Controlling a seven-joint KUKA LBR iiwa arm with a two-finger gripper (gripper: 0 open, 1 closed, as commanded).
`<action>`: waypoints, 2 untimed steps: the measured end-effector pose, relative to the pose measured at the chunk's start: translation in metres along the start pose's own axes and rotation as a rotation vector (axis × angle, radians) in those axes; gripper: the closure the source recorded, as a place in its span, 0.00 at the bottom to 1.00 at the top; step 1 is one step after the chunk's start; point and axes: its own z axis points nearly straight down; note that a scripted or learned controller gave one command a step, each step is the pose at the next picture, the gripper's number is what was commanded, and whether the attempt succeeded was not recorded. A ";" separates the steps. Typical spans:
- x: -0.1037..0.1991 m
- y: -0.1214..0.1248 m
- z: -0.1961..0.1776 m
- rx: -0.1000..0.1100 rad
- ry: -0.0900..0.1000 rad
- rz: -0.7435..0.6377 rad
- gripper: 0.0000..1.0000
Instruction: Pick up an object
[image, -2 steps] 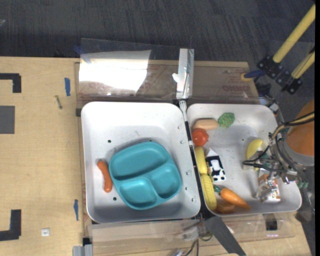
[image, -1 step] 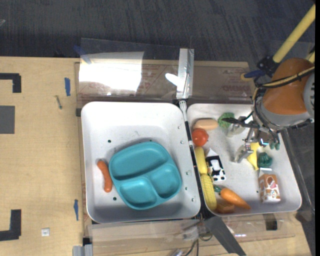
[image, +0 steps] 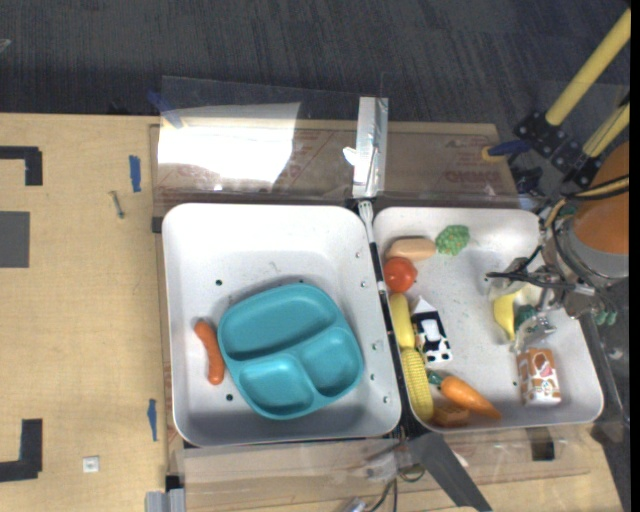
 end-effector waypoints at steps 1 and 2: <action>0.037 0.030 0.021 0.003 -0.012 -0.006 0.00; 0.033 0.030 0.008 0.007 -0.025 -0.007 1.00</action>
